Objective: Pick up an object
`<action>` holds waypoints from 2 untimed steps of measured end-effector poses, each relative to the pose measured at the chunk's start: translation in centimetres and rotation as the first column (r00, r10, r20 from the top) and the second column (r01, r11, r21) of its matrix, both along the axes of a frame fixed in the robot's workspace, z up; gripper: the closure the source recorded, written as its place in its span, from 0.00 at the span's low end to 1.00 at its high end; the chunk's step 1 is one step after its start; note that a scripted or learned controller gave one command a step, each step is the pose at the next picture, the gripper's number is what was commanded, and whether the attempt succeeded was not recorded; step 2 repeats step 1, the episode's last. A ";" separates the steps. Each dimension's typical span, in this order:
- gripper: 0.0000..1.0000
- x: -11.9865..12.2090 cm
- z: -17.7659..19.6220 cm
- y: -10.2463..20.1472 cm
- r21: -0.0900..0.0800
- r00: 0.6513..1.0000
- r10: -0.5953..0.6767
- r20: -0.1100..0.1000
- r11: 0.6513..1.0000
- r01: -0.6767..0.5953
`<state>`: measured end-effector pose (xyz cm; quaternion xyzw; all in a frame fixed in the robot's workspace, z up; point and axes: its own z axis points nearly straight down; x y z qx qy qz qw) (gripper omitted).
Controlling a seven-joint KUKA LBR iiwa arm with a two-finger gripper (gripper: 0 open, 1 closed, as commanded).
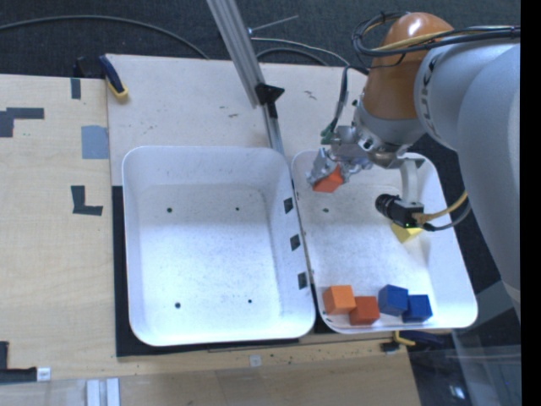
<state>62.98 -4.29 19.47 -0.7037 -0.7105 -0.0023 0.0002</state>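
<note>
Clearly orange block (328, 181) gripped between jaws (326, 176), above right bin (439, 252).

arm: grey, reaches in from the right, orange band at the far right above the wrist
wrist: bent down and leftward, cables looped beside it
gripper (326, 176): low at the far left end of the arm, fingers closed on a small orange block (329, 180)

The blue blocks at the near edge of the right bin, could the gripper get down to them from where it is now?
Probably yes. The blue blocks lie uncovered in the right bin, but the gripper is shut on an orange block, and two more orange blocks crowd one side.
</note>
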 end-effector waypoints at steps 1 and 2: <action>1.00 4.8 -0.4 8.0 -0.001 1.000 0.000 -0.002 1.000 0.000; 1.00 4.8 -0.4 8.0 -0.001 1.000 0.000 -0.002 1.000 0.000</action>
